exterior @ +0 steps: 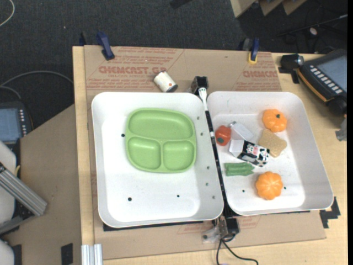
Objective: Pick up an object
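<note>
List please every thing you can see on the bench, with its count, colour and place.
Bins: 2, white, side by side on the bench.
Divided plate: 1, light green, in the left bin.
Small pumpkins: 2, orange, right bin, one far, one near.
Round item: 1, red-orange, right bin beside the divider.
Flat piece: 1, green, right bin.
Block: 1, tan, right bin.
Toy: 1, black and white, right bin middle.
Clamps: 2, blue, far edge.

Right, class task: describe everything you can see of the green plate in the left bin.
The green plate is pale green, smooth and plastic-looking, a rounded rectangle split into three compartments: one wide section along the far side, two smaller ones nearer the camera. It lies flat, right way up, on the floor of the left bin, towards its far half, touching nothing else. Nothing lies in its compartments.
</note>
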{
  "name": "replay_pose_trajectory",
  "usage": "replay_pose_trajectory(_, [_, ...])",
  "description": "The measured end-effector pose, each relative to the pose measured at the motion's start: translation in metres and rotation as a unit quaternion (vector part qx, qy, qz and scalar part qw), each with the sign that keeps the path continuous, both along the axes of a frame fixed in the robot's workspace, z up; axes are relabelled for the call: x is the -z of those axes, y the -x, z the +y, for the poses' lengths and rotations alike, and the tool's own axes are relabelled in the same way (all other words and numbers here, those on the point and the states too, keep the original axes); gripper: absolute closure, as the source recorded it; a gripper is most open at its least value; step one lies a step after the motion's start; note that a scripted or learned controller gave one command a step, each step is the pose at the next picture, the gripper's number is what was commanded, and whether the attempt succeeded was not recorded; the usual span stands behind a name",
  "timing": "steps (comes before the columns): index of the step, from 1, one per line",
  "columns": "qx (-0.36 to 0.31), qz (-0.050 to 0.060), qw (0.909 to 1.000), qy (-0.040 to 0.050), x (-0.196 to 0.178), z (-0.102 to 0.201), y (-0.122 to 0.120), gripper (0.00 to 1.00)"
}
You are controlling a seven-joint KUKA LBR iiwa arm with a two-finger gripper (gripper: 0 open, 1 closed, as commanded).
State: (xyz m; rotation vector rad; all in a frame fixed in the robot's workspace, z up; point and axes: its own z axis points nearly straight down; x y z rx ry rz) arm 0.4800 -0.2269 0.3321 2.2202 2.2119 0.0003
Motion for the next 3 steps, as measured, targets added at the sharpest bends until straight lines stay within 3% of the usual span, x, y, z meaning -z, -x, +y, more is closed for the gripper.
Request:
replay_pose_trajectory(1, [-0.005,0.000,1.0000,-0.0021,-0.025,0.058,-0.004,1.00])
replay_pose_trajectory(2, [0.000,0.000,1.0000,0.0000,-0.038,-0.001,0.001,1.00])
replay_pose_trajectory(3, [-0.004,0.006,1.0000,-0.0043,0.026,0.044,0.001,1.00])
